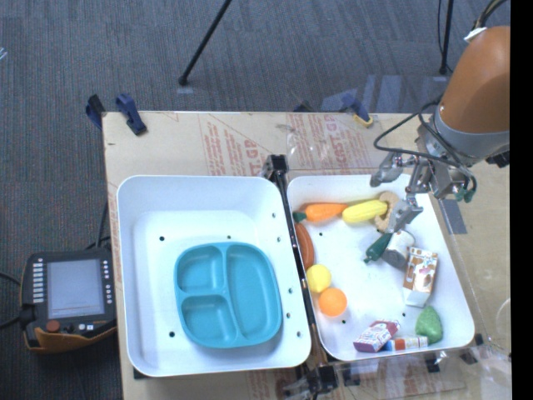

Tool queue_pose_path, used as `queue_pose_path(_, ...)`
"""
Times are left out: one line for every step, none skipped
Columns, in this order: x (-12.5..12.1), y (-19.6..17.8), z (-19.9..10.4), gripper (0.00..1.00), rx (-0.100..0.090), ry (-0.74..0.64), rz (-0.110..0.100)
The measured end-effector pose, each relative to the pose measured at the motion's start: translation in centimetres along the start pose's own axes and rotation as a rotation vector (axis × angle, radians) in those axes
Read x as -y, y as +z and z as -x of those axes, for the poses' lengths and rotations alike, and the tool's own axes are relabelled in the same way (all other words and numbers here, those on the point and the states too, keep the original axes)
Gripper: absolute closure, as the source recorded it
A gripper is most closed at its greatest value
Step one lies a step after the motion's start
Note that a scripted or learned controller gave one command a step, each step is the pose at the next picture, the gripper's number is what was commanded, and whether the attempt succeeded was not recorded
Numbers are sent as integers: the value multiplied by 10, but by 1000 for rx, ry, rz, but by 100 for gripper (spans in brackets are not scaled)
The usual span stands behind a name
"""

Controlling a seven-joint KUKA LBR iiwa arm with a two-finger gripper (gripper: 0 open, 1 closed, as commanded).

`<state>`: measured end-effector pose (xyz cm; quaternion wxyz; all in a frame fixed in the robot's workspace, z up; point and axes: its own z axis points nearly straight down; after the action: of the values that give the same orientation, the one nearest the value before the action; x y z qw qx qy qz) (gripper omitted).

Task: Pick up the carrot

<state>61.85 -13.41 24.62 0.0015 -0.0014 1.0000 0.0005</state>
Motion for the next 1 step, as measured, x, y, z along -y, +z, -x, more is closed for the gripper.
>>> queue_pose_path(-23, 143, 22, 0, -16, -84, 3)
